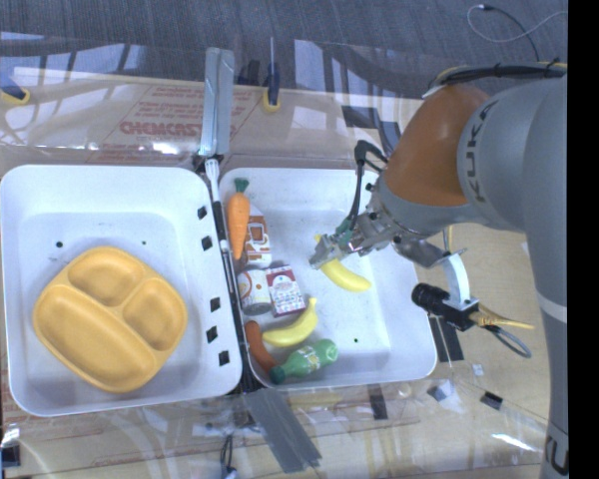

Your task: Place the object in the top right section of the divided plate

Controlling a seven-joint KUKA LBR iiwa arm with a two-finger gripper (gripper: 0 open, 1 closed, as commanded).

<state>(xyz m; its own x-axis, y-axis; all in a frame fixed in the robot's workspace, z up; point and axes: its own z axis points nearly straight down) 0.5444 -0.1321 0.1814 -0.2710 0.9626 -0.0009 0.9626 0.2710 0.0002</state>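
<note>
Arm [499, 158] above; gripper [336, 252] clamped on banana [345, 275], right of carrot [238, 223]. Lift straight, then cross to plate [110, 317].

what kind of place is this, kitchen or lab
Most likely a robot lab, not a kitchen: a KUKA arm reaches over two white bins on a taped bench, the food in them, such as the carrot, looks like plastic toys, and the floor is carpet.

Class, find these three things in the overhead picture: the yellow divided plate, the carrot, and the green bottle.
divided plate [73, 339], camera view, on the bare floor of its large lower section.
carrot [238, 224], camera view, on the middle of its orange body.
green bottle [307, 360], camera view, on the middle of its body.
</note>
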